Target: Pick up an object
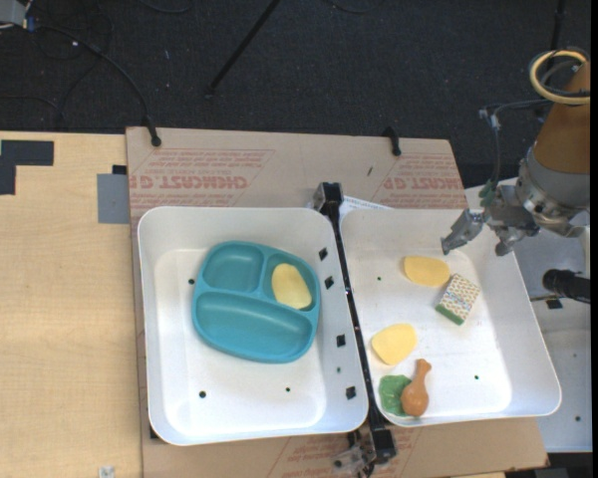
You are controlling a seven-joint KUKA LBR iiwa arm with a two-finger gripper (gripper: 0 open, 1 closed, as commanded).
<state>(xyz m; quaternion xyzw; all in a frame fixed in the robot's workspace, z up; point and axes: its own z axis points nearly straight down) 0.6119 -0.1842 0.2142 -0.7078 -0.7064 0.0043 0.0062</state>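
From my seat the arm (563,137) is cut off at the frame's right side, and much of its wrist blurs into the clutter there, so I can only partly read the gripper (483,235): one grey finger (461,232) angles out over the right bin's (523,366) upper right corner and another points down beside it, spread wide with nothing between them. Taking the right bin as my landmark, a sponge-like block (457,298) with a green edge and patterned top lies inside it, just below and slightly left of the gripper, apart from it. A yellow oval piece (426,270) sits just left of the block, a second yellow piece (394,344) lies nearer the bin's middle-left, and a brown drumstick shape (417,387) rests on a green piece (392,393) in its lower left corner. Left of this bin, touching along a black divider, the left bin (169,267) holds a teal divided tray (251,302) with a yellow piece (291,286) in its upper right compartment. Both bins rest on cardboard (229,172) over a light wooden bench (50,317); dark carpet with cables lies beyond.
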